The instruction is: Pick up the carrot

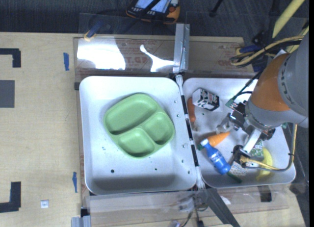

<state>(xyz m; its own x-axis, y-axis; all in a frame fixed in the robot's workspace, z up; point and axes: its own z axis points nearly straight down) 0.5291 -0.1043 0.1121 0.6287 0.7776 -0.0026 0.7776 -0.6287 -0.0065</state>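
The carrot, a short orange piece, lies in the middle of the right bin, pointing left and slightly down. My gripper hangs just above and to the right of the carrot's thick end, close to it or touching it. The grey arm with its orange band comes in from the right and covers the bin's right part. Nothing in the view shows the carrot lifted off the bin floor.
A blue bottle lies just below the carrot. A yellow banana and a green packet sit at the front right, a white-and-black item at the back, an orange-brown piece by the divider. The left bin holds a green divided plate.
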